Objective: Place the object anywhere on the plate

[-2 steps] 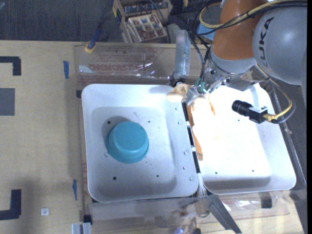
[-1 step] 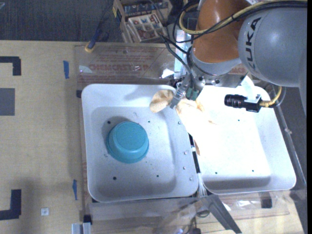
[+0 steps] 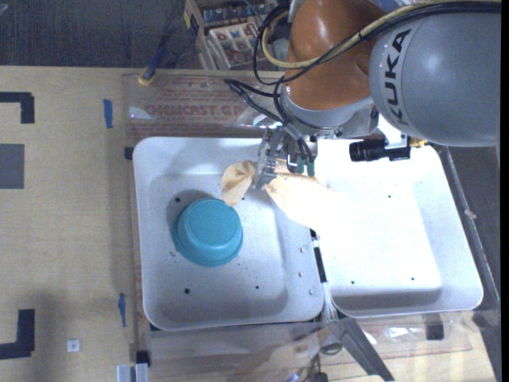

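Observation:
A blue round plate [image 3: 208,231] lies in the left bin [image 3: 159,293], left of its middle. A tan, floppy object [image 3: 296,197] hangs at the back of that bin, stretching from just above the plate's far right rim across the divider between the bins. My gripper [image 3: 280,165] is directly over it, and its fingers [image 3: 267,168] pinch the object's upper middle. The gripper is up and to the right of the plate, apart from it. The wrist hides the top of the object.
The right bin [image 3: 398,245] lies beside the left one, with a raised divider [image 3: 318,269] between them. The arm's big grey and orange body [image 3: 374,54] overhangs the back of both bins. Bare wooden benchtop [image 3: 64,213] lies to the left.

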`<control>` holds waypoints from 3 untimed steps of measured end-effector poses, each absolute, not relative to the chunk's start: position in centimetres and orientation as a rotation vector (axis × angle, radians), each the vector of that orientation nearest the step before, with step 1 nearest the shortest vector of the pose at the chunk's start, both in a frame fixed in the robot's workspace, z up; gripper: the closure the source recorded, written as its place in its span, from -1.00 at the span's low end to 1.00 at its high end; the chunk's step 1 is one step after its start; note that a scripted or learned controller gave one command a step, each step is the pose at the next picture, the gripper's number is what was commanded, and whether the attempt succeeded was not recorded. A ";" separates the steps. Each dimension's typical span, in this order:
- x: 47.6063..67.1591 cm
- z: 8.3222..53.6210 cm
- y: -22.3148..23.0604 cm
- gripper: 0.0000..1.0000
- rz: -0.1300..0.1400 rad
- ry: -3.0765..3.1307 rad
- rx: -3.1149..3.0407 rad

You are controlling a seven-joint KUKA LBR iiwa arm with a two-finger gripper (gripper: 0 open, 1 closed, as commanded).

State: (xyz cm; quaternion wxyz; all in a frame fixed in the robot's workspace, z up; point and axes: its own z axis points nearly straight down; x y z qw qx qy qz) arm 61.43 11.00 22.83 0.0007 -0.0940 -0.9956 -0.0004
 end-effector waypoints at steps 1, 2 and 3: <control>59.2 23.5 15.6 1.00 -0.001 -3.140 -0.009; 57.8 22.7 20.5 1.00 -0.001 -3.140 0.001; 57.9 22.8 20.5 -1.00 -0.002 -3.141 0.000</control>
